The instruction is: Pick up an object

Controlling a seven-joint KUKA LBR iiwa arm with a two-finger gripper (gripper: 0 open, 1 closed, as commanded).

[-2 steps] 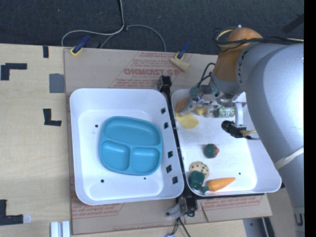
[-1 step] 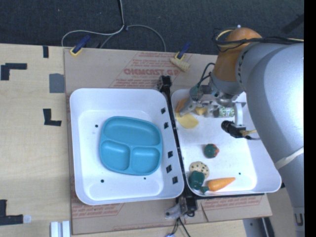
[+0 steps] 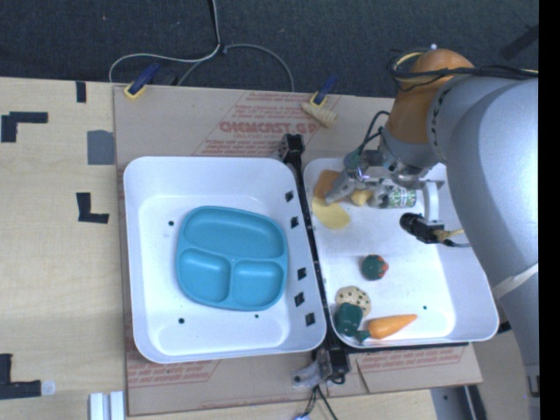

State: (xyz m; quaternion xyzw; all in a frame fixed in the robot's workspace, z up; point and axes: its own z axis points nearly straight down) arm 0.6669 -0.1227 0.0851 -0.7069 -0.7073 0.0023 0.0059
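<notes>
A smooth orange carrot point(image 3: 390, 325) lies tapered along the near edge of the right bin point(image 3: 468, 297). Beside its blunt end sit a dark green lump point(image 3: 346, 319) and a speckled tan cookie point(image 3: 353, 299); a small round green-and-red toy point(image 3: 374, 267) rests mid-bin. Farther back are a flat pale yellow disc point(image 3: 332, 214) and an orange wedge point(image 3: 325, 184). The metal tool point(image 3: 372, 185) hovers there; I cannot tell its state. The left bin point(image 3: 149, 191) holds a glossy blue divided plate point(image 3: 231, 257).
</notes>
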